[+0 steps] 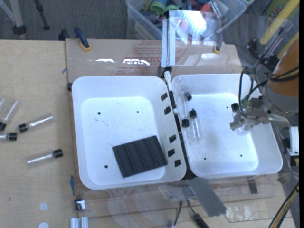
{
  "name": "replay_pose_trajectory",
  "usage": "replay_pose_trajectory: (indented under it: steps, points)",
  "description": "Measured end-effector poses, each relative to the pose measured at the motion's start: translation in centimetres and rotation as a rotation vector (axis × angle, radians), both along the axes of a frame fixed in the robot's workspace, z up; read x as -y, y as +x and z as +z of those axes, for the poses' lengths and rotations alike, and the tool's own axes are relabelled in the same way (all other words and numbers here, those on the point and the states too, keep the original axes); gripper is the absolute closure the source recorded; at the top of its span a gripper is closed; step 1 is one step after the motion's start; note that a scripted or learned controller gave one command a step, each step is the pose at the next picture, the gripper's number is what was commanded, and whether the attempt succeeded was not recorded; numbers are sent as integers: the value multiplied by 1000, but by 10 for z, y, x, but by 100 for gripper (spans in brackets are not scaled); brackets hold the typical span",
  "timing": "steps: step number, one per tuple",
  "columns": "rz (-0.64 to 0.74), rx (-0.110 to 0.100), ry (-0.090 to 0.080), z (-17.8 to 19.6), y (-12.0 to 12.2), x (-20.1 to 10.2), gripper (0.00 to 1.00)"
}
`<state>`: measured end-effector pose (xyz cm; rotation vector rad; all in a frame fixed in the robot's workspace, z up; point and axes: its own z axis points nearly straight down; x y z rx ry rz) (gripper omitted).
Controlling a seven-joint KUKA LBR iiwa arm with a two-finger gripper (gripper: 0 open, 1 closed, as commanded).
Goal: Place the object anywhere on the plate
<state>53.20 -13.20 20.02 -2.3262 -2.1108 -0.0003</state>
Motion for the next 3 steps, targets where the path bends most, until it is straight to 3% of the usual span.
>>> replay_pose_trajectory:
  steps: [1,2,3]
  points:
    - [301,-5,1,20,-4,-81,100]
    - [315,-2,-1,3,20,-176,100]
    - [421,0,-1,63,68,-220,100]
